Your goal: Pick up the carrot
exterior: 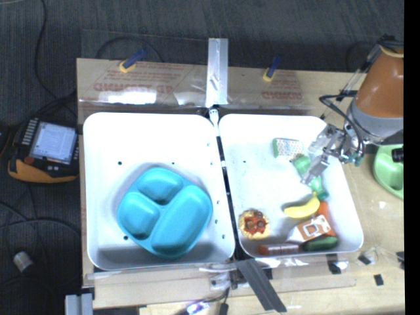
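- Carrot (322, 208): orange with a green top, lying in the right bin (262, 176), just below the claw and touching the banana (302, 209). Not lifted.
- Claw (319, 157): poised over the green item (302, 166) near the bin's far right side; whether it is released or clenched, cannot tell.
- Further below the claw: orange carton (315, 228), pizza toy (254, 223), dark sausage-like piece (279, 248).
- Well to the claw's left: blue divided dish (164, 209) in the left bin (105, 149).
- Progress, as judged: grasp not yet made; approach, grip and lift all remain.

We have 1 camera fixed above the bench (164, 84), looking down at a slant on 2 white bins (105, 143).
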Tool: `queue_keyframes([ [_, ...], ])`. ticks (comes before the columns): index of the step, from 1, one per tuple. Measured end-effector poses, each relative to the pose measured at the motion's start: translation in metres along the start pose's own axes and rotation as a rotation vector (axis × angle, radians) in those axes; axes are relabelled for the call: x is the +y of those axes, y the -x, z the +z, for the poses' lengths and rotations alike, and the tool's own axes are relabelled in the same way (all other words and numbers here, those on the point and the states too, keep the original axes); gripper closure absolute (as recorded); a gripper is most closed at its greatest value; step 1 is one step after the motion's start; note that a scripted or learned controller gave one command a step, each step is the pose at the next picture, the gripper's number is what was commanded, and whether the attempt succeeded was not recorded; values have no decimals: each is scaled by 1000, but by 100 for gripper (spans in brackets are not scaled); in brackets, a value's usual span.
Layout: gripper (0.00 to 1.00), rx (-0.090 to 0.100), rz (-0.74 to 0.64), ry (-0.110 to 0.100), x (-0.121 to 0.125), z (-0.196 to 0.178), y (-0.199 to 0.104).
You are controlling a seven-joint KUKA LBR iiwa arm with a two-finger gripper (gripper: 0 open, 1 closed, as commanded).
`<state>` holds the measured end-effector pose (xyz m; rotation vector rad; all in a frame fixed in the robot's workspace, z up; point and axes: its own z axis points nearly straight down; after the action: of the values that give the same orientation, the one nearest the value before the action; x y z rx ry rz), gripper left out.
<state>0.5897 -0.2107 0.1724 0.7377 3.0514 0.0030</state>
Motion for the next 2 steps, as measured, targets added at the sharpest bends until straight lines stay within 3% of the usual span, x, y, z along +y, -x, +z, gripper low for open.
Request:
queue_keyframes([
  [1, 0, -2, 474, -3, 36, -53, 20],
  [2, 0, 3, 401, -3, 87, 23, -54],
])
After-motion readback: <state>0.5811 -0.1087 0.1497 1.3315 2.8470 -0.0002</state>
